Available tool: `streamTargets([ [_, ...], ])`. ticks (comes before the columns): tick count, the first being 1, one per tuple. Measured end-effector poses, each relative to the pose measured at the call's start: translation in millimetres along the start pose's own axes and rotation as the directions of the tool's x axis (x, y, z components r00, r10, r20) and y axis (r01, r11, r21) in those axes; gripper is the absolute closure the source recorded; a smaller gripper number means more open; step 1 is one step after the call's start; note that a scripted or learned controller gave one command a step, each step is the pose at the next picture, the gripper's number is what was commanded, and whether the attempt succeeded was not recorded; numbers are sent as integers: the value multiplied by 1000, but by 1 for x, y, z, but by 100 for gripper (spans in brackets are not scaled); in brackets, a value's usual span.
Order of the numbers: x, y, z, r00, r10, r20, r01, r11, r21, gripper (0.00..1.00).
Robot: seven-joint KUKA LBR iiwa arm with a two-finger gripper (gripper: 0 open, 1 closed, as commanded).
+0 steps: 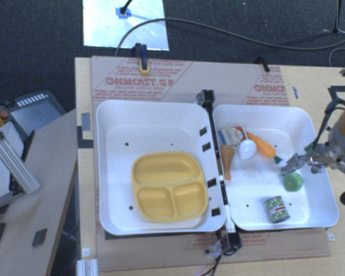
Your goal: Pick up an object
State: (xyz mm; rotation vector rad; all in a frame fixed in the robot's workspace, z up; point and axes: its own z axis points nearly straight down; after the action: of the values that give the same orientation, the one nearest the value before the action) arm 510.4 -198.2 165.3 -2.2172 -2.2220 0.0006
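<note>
The right white bin (310, 119) holds several small objects. A green ball (293, 181) lies near its right wall, and a green can (276, 209) lies on its side toward the front. Further left are an orange carrot (261, 145), a white egg shape (247, 149), a tan cone (226, 157) and a small printed packet (232, 135). My gripper (290, 166) reaches in from the right, low over the bin floor, just above and left of the green ball. Nothing shows in its grasp.
The left white bin (121, 125) bears a yellow divided plate (169, 186). A black divider with clips (213, 154) runs between the bins. A cable (328, 117) hangs by the arm at the right bin's far corner. Bare floor lies in the right bin's front left.
</note>
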Motion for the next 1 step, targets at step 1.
streamTargets([
  [1, -5, 5, 60, 1000, 0, 0, 0, 1000, 1, 0],
])
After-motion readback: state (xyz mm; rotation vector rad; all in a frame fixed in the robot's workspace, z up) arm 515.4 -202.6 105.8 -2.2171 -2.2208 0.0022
